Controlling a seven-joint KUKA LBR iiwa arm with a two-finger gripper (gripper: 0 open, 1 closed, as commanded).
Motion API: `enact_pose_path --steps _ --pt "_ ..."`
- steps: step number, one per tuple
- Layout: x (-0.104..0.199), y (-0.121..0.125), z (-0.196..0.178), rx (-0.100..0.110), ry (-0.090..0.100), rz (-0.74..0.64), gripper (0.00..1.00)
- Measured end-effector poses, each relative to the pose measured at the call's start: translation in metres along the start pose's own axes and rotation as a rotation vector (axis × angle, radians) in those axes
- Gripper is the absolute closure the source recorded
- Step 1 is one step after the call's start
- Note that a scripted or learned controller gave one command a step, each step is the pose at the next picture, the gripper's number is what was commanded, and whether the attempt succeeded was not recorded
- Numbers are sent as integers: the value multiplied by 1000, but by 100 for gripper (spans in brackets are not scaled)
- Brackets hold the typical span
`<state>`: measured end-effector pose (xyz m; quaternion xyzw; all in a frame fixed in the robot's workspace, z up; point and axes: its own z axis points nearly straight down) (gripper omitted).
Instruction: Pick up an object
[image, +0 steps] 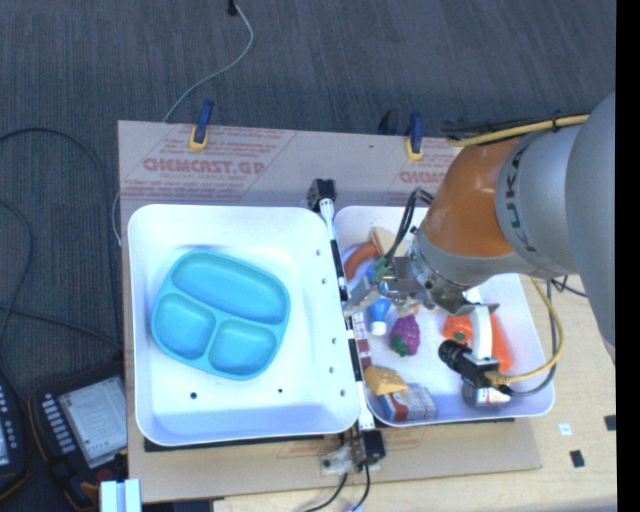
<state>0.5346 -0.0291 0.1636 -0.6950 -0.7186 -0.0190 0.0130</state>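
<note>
Evidently the target is the purple grape bunch (405, 334), lying loose in the right bin (530, 400) among crowded toys, with the gripper (385, 290) just above-left; how its jaws stand I cannot tell. It should descend squarely, clear of neighbours. Beyond lie a left bin (160, 420) holding a blue divided plate (220, 313), a cardboard-topped bench (200, 160), and dark carpet (60, 80).

Blue tray (221, 312), purple grapes (405, 334), white bins (250, 412)

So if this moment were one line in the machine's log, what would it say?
arm: over right bin | gripper: low among toys, near purple toy | grasp: unconfirmed | left bin: blue divided plate
</note>
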Motion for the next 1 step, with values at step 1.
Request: enact_pose_path --steps 1 --pt "0 0 0 0 0 0 0"
